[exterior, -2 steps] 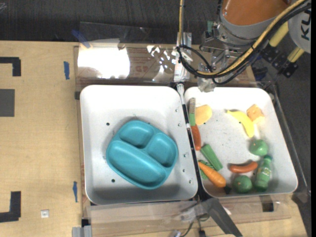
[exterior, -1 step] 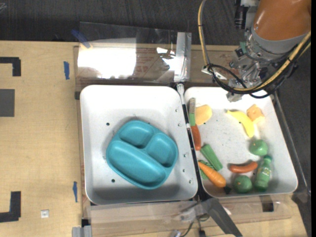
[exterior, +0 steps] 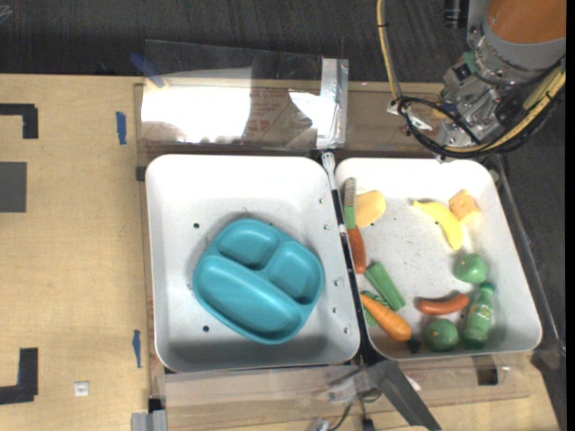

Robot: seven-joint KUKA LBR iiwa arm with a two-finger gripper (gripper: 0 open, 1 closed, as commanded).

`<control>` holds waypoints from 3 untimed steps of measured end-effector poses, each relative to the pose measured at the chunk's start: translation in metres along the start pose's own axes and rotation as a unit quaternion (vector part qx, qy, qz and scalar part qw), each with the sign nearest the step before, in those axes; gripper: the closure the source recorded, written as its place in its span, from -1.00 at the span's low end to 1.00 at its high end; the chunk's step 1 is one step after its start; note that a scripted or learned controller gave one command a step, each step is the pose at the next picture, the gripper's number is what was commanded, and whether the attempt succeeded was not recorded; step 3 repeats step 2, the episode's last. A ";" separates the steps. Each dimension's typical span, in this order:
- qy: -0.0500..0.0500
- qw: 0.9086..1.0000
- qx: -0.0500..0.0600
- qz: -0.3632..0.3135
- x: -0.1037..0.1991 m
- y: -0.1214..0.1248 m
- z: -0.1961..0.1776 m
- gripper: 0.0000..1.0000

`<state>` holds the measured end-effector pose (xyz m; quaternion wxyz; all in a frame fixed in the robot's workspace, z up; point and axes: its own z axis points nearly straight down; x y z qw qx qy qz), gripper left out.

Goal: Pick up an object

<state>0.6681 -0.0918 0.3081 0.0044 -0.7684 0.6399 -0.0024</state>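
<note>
Approach is the step in hand, by my judgement. Far left of and below the gripper sits a teal divided plate in the left bin. Directly below the gripper, the right bin holds toy food: carrot, green pod, banana. Whether the gripper is spread or closed I cannot tell; nothing visible in it. Next it must descend over one item.

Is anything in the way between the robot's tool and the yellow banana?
Nothing visible blocks it. The tool hangs above the far edge of the right bin, and the banana lies in the open below it, with a small orange piece right beside it.
</note>
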 end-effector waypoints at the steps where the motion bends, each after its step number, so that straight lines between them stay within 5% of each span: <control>1: -0.002 0.999 -0.004 -0.050 -0.015 -0.001 0.050 1.00; 3: 0.000 0.994 0.000 -0.108 0.005 0.001 0.014 1.00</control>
